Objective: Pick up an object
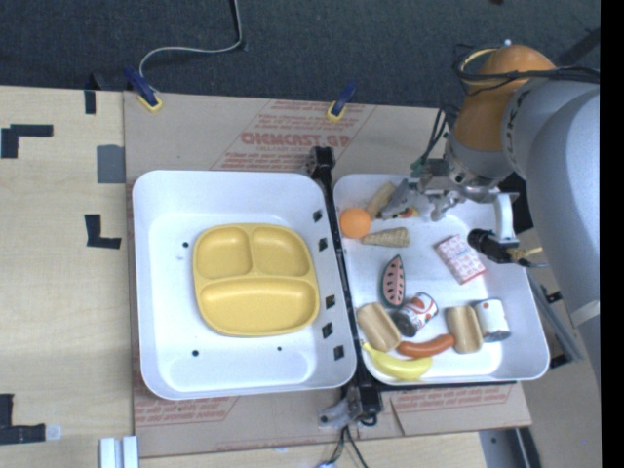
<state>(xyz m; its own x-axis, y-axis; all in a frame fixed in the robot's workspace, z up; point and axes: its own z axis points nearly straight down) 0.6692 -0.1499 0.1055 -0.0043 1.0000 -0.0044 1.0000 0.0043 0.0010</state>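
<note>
We see a curved yellow plastic banana [398, 364] hugging the right white bin's [522, 354] near rim; the pincer [421, 195] hangs by its far rim, its spread unreadable.

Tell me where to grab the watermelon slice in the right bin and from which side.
Take the watermelon slice across its narrow middle, coming straight down from above. It lies flat, long axis roughly up-down in the view, with bare bin floor on both long sides for the fingers.

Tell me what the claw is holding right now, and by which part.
Cannot be told. The claw is low at the right bin's far edge, by the orange ball and cone.
</note>
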